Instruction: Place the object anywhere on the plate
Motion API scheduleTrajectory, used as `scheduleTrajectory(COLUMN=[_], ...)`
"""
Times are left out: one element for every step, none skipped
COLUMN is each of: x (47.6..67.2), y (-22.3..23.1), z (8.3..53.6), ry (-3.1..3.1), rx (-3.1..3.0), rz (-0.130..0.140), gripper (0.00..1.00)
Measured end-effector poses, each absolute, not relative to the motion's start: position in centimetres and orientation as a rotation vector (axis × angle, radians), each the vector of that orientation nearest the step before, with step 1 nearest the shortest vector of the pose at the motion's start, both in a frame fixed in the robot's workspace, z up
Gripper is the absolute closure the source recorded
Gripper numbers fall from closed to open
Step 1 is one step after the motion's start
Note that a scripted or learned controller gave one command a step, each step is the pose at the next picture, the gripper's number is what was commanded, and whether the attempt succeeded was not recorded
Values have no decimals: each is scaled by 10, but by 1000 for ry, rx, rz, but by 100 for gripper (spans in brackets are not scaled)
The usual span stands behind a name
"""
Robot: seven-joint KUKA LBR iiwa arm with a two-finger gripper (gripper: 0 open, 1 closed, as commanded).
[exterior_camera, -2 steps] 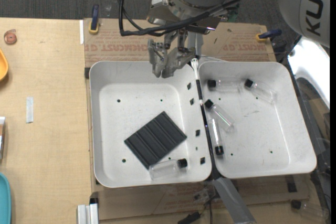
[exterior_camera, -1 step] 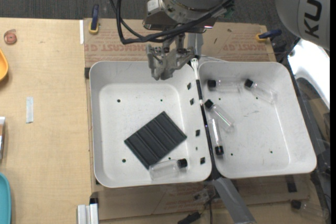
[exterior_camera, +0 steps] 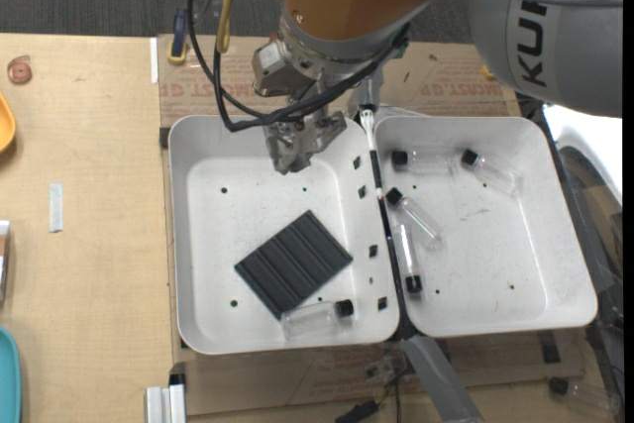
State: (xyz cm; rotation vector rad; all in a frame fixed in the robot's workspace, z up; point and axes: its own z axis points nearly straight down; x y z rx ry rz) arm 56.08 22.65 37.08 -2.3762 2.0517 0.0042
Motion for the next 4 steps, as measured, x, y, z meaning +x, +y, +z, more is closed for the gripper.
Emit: scheduleTrajectory(x=[623,577,610,579], y=[229,229,229,225], z=[361,355,294,339], ry=[1839,1716,1271,709], rx=[-2541,-2628,-2870,-3056], rz=[4,4,7,5], gripper=[100,100,100,100])
